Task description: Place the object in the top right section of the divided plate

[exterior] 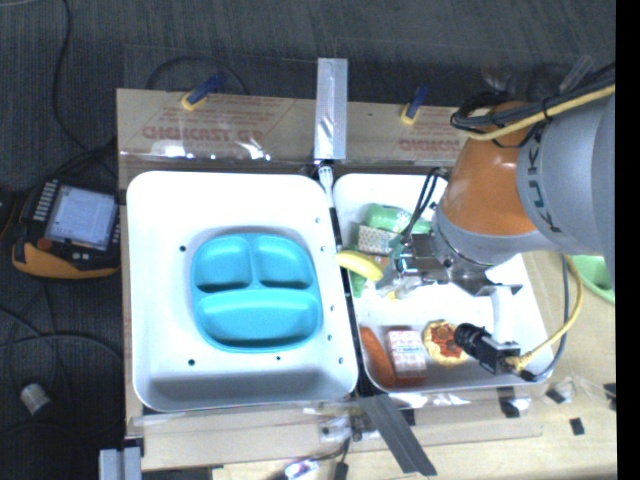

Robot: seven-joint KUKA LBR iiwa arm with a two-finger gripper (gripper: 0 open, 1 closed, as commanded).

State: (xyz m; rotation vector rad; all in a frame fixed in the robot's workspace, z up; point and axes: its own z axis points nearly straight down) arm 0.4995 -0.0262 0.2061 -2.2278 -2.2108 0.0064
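Note:
A blue divided plate lies in the left white bin, with two small sections at the top and one wide section below. Its top right section holds nothing. My gripper hangs low over the right bin, just right of a yellow banana that lies against the bin's left wall. The orange-banded wrist hides much of that bin's middle. Whether anything is in the gripper is hidden by its body.
The right bin also holds a green item, a speckled packet, a red sausage, a small red-and-white box and a round pizza-like toy. A yellow cable loops over the bin's right side.

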